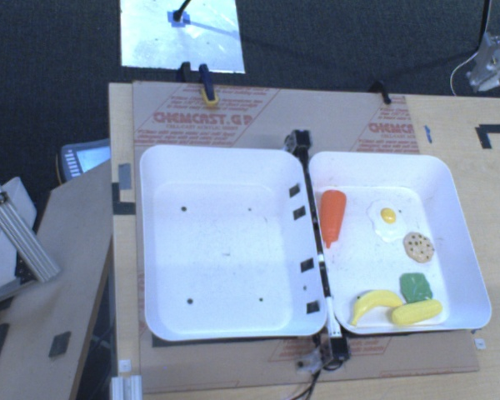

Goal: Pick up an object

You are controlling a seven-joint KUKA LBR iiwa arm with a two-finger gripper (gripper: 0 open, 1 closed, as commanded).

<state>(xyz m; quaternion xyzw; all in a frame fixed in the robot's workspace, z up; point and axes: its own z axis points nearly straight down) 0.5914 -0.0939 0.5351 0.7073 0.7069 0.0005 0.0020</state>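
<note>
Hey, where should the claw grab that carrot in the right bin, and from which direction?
Take the carrot across its wide upper half, coming straight down from above. It lies flat and lengthwise beside the bin divider, so close the claw across its width; the tapered lower tip would likely slip.

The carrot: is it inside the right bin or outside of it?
Inside. The carrot lies flat on the floor of the right bin, near its left wall, apart from the fried egg.
</note>
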